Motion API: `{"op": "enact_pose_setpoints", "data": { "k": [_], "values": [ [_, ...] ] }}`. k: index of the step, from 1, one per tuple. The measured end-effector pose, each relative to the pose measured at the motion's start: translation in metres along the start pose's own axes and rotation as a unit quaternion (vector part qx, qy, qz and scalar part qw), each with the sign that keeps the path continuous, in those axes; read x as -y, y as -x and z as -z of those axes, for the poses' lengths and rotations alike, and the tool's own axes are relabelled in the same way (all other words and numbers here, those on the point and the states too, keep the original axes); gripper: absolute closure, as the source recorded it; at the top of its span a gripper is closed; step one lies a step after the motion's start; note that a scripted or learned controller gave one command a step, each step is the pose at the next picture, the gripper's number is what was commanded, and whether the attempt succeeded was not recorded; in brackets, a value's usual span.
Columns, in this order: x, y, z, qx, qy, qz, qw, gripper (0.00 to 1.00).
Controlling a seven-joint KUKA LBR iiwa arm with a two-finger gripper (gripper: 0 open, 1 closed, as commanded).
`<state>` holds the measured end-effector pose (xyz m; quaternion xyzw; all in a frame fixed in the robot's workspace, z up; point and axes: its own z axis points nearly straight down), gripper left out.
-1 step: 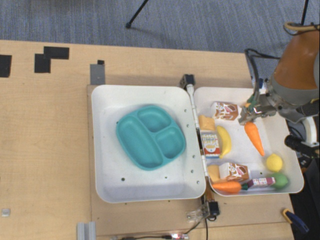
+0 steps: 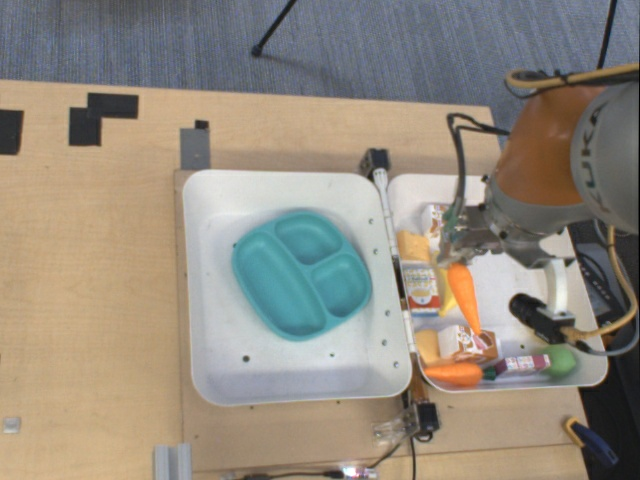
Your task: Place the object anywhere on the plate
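Orange plastic marks the likeliest object: a toy carrot [image 2: 462,301] is seen lying lengthwise in the right bin [image 2: 592,370], just right of the teal plate [image 2: 300,273], which sits in the left bin [image 2: 215,368]. The gripper [image 2: 457,245] is poised at the carrot's upper end, apparently touching or just above it. Whether the fingers are spread or pressed together cannot be told, as they are hidden under the wrist. The carrot is judged to be light, stiff and smooth, so it may slip; a hold across its thicker upper part is thought best. Beside the carrot, a yellow block [image 2: 414,246], a small carton [image 2: 421,287], a printed box [image 2: 466,345], a second carrot [image 2: 453,374] and a marker [image 2: 520,366] are crowded together. Printing is seen on the cartons, but no wording can be read. The plate's three compartments are bare.
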<state>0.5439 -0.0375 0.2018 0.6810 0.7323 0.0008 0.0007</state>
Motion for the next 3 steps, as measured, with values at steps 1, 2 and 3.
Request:
{"op": "enact_pose_setpoints", "data": {
  "k": [1,2,3],
  "values": [
    [-0.049,-0.096,-0.004,0.000,-0.001,-0.100,0.9950,1.00],
    [-0.045,-0.156,0.020,0.000,0.000,-0.060,0.9982,1.00],
    [-0.045,-0.156,0.020,0.000,0.000,-0.060,0.9982,0.00]
  ]
}}
